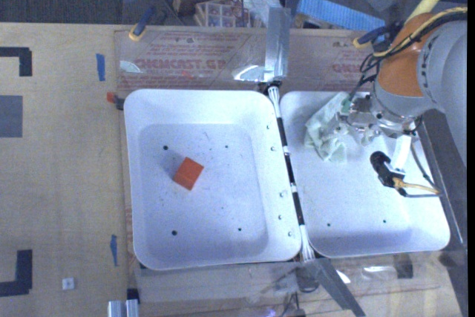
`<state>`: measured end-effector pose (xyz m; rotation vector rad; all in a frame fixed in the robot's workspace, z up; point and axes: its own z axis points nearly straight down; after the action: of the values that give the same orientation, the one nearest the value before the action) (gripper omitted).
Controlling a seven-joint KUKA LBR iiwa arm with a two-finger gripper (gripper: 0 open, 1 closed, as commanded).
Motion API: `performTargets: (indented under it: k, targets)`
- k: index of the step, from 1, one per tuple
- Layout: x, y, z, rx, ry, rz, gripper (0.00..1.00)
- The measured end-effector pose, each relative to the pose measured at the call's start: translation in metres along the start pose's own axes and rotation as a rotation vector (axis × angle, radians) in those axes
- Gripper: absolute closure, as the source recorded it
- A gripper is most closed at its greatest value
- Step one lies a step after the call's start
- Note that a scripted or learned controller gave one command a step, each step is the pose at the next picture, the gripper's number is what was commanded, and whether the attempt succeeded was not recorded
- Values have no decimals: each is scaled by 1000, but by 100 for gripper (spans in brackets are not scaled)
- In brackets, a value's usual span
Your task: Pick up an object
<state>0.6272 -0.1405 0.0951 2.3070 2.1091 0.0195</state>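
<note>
Objects to pick: two loose items in the bins. Landmark = the seam [289, 174] where the two white bins meet, running top to bottom mid-frame.

Far left of the seam: bare plywood bench [59, 159] with black corner marks and blue tape bits. Left bin [141, 234] sits just left of the seam, its right rim touching it. Orange block [188, 174] lies on that bin's floor, well left of the seam, roughly mid-height, turned at an angle, alone, nothing touching it. A few dark specks on the floor around it.

Right bin [415, 234] starts just right of the seam. Crumpled pale green-white cloth [326, 131] lies in its upper part, near the seam, bunched up, not flat.

Gripper [355, 124] is just right of the cloth, further from the seam, at the upper part of the right bin, at or touching the cloth's right edge. Metal fingers are hard to make out against the cloth; cannot tell how far apart they are, or whether any cloth is between them. Possibly in contact, view too poor to confirm.

Arm [438, 70] comes in from far right of the seam, orange band above the wrist, grey body, black cable with yellow wire hanging below it over the right bin floor.

Behind the bins, above the seam: clear sheet, cardboard box, blue item.
</note>
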Motion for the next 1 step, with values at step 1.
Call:
performTargets:
  k: [1]
  targets:
    - [2, 2, -12, -5, 2, -3, 100]
